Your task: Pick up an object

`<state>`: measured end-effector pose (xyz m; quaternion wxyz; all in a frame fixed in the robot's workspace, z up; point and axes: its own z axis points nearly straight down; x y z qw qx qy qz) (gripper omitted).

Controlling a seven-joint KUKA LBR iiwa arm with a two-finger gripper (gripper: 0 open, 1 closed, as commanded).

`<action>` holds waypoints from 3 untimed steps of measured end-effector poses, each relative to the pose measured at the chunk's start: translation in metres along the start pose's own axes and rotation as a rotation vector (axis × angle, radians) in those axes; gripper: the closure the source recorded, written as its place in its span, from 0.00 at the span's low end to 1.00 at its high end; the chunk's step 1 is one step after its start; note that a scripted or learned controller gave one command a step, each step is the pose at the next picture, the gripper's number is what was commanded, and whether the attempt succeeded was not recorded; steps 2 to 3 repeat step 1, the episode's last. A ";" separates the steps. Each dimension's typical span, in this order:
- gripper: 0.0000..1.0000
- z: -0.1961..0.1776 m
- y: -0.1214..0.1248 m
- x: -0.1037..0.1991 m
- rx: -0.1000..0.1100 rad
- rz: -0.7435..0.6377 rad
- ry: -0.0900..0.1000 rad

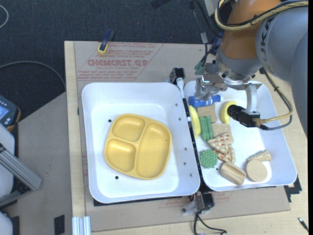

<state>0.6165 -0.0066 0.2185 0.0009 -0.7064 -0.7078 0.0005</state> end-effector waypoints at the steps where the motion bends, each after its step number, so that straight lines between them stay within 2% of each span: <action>1: 1.00 0.003 0.007 0.044 -0.004 0.000 -0.001; 3: 1.00 0.003 0.007 0.044 -0.004 0.000 -0.001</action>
